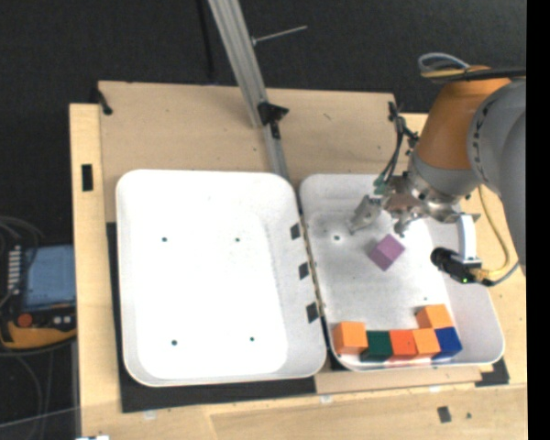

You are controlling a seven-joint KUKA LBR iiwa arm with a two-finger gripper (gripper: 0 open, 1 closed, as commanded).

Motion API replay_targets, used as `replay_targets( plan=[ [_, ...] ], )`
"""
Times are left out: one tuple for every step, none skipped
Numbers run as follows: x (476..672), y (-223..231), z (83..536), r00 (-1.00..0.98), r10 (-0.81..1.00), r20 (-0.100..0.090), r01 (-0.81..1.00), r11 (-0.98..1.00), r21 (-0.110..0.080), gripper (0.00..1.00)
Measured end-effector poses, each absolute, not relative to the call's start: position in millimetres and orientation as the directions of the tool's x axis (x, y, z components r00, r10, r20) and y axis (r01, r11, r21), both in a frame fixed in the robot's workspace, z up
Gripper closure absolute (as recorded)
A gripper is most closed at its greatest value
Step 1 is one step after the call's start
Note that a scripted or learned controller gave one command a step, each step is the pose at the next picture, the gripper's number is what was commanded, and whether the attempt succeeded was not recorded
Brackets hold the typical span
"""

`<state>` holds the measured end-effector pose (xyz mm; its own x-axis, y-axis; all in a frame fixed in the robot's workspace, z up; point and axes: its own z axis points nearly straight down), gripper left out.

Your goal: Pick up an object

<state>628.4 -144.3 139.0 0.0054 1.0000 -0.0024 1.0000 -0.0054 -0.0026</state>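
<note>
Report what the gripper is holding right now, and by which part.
Nothing. The gripper hangs open above the right bin, and the purple block lies on the bin floor just below it, apart from the fingers.

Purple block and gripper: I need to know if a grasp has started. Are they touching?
Cannot tell. In the camera view the gripper hangs right above the purple block in the right bin, and the slanted look-down hides any gap or contact.

In the white right bin (pixel 344 204), a purple block (pixel 386 251) lies above a row of orange (pixel 351 335), green (pixel 379 345), orange (pixel 403 343) and blue blocks (pixel 447 339).
</note>
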Motion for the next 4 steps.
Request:
replay_targets(
  plan=[
    [629.9,-144.7,152.9,0.010,1.000,-0.001,1.000,-0.010,0.004,1.00],
    [636.1,-141.3,216.1,-0.003,1.000,-0.001,1.000,0.003,0.008,1.00],
    [637.4,-142.5,258.7,-0.005,1.000,-0.001,1.000,0.005,0.007,1.00],
    [618.5,-94.4,246.4,-0.005,1.000,-0.001,1.000,0.005,-0.001,1.00]
  ],
)
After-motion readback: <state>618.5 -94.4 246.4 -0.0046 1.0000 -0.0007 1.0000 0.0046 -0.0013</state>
